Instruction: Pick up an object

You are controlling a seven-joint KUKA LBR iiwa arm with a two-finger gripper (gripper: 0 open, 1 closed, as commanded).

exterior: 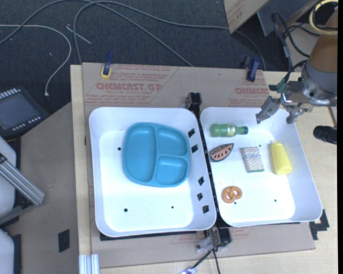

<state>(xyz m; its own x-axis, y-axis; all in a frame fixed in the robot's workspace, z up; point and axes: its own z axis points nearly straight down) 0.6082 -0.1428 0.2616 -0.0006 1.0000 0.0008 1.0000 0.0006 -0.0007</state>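
My gripper (280,113) hangs above the far right corner of the right bin (305,206), open, with nothing between its fingers. Below and left of it a green bottle (228,130) lies on its side. A yellow mustard bottle (280,157) lies nearer the bin's right side, just under the gripper. A watermelon slice (221,152), a small patterned packet (252,159) and a pretzel (232,193) lie in the same bin.
The left bin (107,203) holds a blue divided plate (156,154). Black clips run along the divider between the bins. Cables lie on the floor beyond the bench, and a cardboard box (244,12) stands at the back.
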